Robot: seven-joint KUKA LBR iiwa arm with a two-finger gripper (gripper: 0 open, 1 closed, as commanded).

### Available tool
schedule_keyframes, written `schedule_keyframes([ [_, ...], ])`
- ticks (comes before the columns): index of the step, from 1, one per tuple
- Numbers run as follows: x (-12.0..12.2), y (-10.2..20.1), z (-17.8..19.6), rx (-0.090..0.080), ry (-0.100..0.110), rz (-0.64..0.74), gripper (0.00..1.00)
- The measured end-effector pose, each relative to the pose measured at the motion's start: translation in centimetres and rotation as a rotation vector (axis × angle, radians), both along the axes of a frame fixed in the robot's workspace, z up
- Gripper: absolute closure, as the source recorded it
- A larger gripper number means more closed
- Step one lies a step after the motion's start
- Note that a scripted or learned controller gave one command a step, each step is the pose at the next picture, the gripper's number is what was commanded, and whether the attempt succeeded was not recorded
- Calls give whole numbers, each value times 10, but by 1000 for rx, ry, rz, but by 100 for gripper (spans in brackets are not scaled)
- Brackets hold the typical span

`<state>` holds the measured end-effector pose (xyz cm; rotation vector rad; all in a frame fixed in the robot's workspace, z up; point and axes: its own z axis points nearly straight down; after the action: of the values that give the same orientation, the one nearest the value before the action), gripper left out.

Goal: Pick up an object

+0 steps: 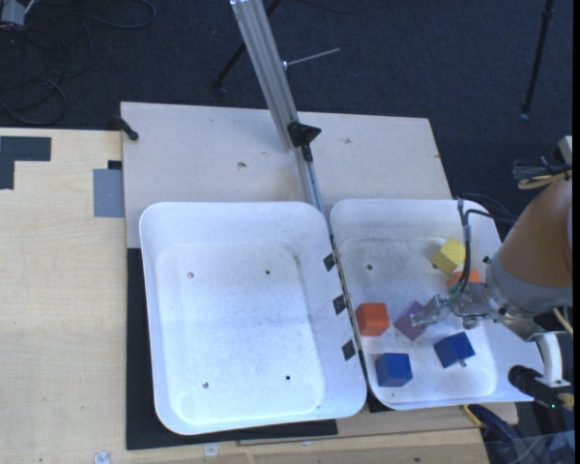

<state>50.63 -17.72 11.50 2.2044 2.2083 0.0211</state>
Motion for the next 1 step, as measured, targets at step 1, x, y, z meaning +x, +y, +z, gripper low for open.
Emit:
schedule_keyframes([
  [1,0,-1,-1,1,3,-1,0],
])
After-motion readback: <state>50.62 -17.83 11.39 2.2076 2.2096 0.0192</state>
